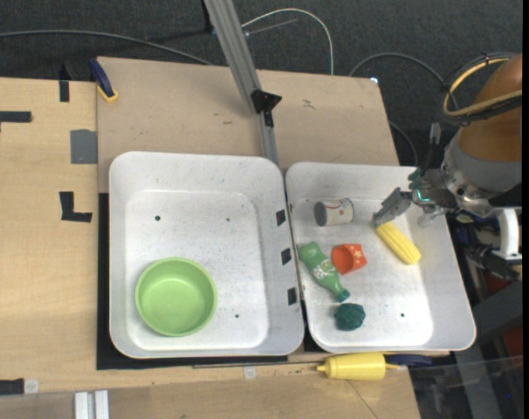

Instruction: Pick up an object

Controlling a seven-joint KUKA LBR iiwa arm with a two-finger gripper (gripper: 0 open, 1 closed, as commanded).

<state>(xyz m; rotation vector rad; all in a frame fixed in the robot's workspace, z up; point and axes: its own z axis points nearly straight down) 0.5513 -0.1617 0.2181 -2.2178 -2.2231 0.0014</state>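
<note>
The gripper (410,206) is hovering with its fingers (390,208) spread apart, gripping nothing; the yellow corn cob (397,243) is lying just below them.

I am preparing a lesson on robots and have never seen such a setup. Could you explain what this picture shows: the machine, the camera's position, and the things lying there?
One camera looks down at a slant on a bench with two white bins. The grey and orange robot arm reaches in from the right; its gripper hangs over the right bin, holding nothing. That bin holds a yellow corn cob, a small can, a green bottle, an orange piece and a dark green lump. The left bin holds a green bowl.
</note>
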